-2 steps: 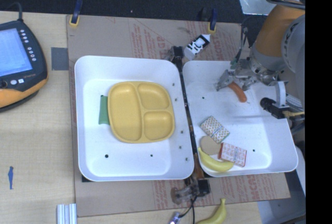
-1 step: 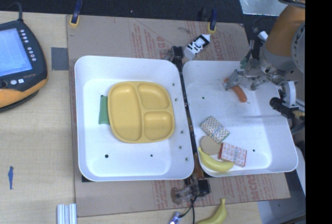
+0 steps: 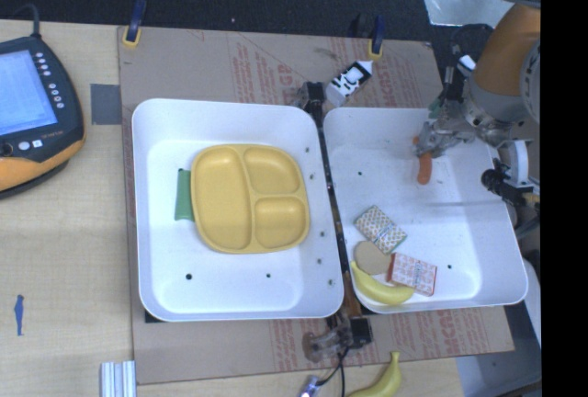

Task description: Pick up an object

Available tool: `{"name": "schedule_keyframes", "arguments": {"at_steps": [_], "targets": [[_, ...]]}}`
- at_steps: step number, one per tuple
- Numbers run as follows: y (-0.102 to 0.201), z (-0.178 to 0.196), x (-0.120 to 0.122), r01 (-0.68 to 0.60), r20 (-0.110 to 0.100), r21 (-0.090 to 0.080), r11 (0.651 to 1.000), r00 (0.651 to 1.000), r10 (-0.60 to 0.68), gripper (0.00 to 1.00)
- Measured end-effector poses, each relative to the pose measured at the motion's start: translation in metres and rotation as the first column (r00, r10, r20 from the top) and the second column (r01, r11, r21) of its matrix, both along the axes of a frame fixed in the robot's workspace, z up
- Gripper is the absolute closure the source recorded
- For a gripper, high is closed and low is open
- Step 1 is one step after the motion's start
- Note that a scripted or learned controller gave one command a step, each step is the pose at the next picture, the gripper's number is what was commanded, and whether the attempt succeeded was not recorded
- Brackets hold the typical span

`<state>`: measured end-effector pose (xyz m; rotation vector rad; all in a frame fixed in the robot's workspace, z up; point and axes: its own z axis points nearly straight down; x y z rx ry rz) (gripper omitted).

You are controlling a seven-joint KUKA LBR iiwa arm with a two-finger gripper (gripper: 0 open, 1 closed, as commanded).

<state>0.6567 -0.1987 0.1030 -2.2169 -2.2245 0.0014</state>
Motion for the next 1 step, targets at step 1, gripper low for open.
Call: {"name": "schedule_keyframes", "arguments": {"at_steps": [1], "targets": [[0.0911,0.0222,-0.0001,-0.004,-0.003,0.000,1.000,1.000,0.004,1.00]]}}
